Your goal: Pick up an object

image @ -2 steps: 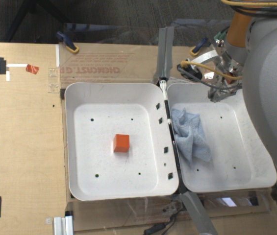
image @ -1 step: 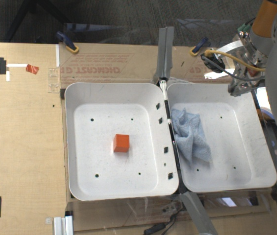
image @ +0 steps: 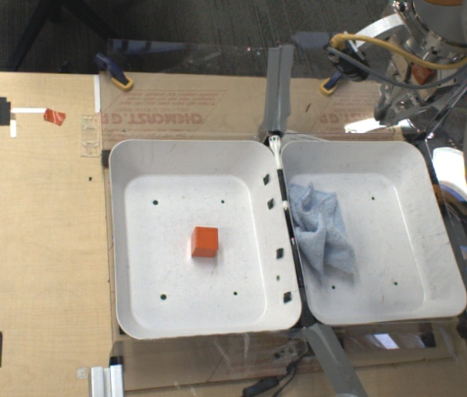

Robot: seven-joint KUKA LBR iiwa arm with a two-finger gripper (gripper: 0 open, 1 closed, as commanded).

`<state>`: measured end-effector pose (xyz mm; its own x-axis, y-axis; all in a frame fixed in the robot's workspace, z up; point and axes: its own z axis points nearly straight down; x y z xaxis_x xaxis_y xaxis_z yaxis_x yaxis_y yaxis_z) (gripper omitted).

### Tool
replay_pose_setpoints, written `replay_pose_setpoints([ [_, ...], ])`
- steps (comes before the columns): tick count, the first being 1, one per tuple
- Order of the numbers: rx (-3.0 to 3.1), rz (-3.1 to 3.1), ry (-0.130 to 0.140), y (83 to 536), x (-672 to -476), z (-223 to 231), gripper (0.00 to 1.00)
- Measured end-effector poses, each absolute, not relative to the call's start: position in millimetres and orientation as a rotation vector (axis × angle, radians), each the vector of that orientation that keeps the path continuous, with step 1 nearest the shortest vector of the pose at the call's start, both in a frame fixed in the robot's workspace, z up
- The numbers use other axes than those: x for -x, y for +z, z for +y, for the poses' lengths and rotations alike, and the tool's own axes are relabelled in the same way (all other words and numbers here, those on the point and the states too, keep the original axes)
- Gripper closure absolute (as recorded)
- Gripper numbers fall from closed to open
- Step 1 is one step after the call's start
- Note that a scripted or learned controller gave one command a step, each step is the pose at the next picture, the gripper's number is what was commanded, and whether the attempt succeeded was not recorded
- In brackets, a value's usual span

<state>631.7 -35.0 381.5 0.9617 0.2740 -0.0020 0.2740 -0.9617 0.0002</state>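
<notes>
An orange-red cube [image: 204,242] sits near the middle of the left bin [image: 134,304]. A crumpled blue-grey cloth [image: 322,230] lies against the left wall of the right bin [image: 431,288]. The arm's wrist, with its orange band and yellow cabling, hangs at the top right corner, above and behind the right bin. My gripper [image: 397,106] points down beyond the bin's far rim, well away from both objects. Cables and brackets crowd around it.
A metal divider [image: 281,188] with black clips runs between the two bins. Cardboard [image: 192,110] lies behind the bins with blue and orange clamps on its edge. The wooden bench [image: 35,246] spreads out to the left, bearing a small red tag.
</notes>
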Motion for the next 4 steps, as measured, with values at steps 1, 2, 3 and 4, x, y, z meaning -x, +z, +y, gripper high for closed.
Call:
replay_pose_setpoints([
  [1, -3.126, 0.311, -0.009, 301.8, -630.2, -41.9, 1.0],
  [2, -3.125, 0.309, -0.007, 291.2, -640.7, -72.4, 1.0],
  [3, -3.124, 0.312, -0.007, 292.8, -646.3, -92.6, 1.0],
  [4, -3.125, 0.314, -0.004, 408.9, -634.4, -69.6, 1.0],
])
